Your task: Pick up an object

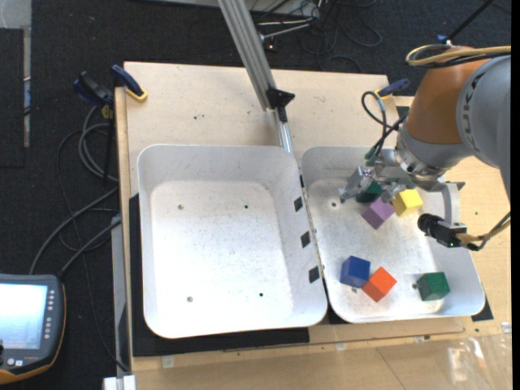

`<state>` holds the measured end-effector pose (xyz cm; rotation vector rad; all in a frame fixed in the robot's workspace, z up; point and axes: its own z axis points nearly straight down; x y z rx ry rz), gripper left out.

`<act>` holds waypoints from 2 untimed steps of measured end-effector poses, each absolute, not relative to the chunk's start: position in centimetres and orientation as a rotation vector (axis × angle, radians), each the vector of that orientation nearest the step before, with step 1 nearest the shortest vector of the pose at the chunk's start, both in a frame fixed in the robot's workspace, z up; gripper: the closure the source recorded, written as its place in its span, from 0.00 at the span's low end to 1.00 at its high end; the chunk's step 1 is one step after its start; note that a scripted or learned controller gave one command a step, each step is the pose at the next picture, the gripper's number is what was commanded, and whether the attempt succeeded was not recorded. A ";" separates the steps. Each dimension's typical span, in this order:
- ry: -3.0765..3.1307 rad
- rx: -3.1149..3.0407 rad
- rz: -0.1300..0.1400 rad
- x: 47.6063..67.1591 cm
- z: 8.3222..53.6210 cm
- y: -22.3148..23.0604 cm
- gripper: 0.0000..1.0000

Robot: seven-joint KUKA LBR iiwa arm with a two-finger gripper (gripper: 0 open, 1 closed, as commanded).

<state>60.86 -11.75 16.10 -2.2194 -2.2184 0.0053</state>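
The pick-up does not look done yet. The robot's hand (370,187) is low in the right bin (325,242), at its far side. A purple block (378,213) and a yellow block (407,201) lie just beside it, on its near side. Something dark green sits right at the hand, but the view is too blurry there, so I cannot tell if the hand is clenched, released, or grasping a thing. A blue block (355,271), an orange block (379,283) and a green block (432,285) rest near the front of the same bin. The left bin (150,218) sits next to it on the tabletop (203,104). Lifting a block is what is left to do.
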 end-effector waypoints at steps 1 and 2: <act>-2.233 -2.234 -0.015 61.4 12.3 -11.8 0.00; -2.236 -2.236 -0.018 61.6 12.0 -11.9 0.00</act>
